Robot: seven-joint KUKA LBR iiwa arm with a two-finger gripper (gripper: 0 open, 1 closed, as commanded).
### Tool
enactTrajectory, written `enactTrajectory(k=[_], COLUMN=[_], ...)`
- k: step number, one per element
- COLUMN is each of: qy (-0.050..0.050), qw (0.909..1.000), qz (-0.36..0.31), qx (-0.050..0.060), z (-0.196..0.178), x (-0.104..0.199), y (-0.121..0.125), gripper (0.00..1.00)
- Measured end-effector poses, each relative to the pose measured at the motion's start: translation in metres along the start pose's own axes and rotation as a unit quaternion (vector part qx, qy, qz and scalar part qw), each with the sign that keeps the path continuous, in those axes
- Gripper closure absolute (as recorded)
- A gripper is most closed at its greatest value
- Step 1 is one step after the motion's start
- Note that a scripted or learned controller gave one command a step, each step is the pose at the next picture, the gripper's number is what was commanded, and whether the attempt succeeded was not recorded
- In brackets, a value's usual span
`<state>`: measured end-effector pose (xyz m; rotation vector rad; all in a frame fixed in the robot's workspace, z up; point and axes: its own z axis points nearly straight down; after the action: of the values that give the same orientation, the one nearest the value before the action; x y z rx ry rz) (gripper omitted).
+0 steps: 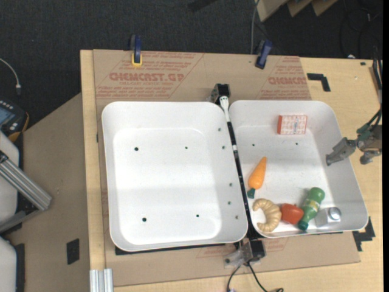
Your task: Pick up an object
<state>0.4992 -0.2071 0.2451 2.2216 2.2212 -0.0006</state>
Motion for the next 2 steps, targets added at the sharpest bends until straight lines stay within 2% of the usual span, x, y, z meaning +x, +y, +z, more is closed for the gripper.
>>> enactTrajectory(k=[1,2], qy=[0.003,-0.001], qw=[1.0000,1.0000], qz=[0.000,0.001], qx=[0.008,-0.002], z=[0.160,0.141], x=[0.038,0.034], y=[-0.024,-0.020], gripper=[0.00,1.00])
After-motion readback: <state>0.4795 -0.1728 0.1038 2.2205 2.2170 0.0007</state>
